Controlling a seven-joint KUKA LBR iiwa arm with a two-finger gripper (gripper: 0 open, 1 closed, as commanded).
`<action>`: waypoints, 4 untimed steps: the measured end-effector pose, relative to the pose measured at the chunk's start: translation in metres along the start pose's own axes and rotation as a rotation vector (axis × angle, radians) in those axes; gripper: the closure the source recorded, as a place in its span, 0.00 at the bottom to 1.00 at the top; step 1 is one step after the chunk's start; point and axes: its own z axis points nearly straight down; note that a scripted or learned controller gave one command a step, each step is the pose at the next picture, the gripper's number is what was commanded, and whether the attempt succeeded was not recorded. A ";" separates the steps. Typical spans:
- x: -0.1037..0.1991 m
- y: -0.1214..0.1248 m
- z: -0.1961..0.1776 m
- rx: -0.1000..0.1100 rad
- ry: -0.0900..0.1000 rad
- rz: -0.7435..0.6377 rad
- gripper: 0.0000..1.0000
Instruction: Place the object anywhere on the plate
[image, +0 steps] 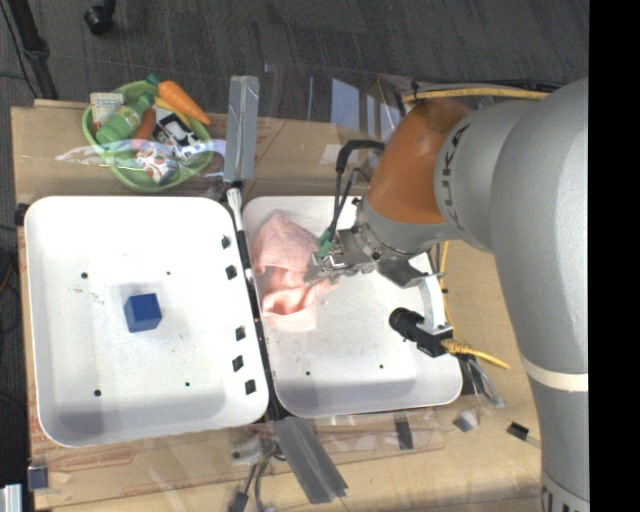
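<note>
Hand (322, 266) at pink cloth (283, 268) in right bin (350, 385), touching.

I count two white bins: the left bin (60, 300) and the right bin (350, 385). One blue cube (143, 311) sits left of centre, one pink cloth (282, 268) mid-frame, and one green bowl (130, 172) of toy food, one orange carrot (182, 98) among it, upper left.

Plain pink soft cloth (282, 268); solid blue small cube (143, 311); white shallow plastic bins (60, 330); green round bowl (120, 172); orange carrot toy (180, 99).
</note>
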 end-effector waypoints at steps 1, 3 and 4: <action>0.001 0.000 -0.041 -0.003 -0.001 -0.008 1.00; 0.094 0.032 -0.054 -0.003 -0.005 -0.819 1.00; 0.150 0.053 -0.054 -0.005 -0.008 -1.226 1.00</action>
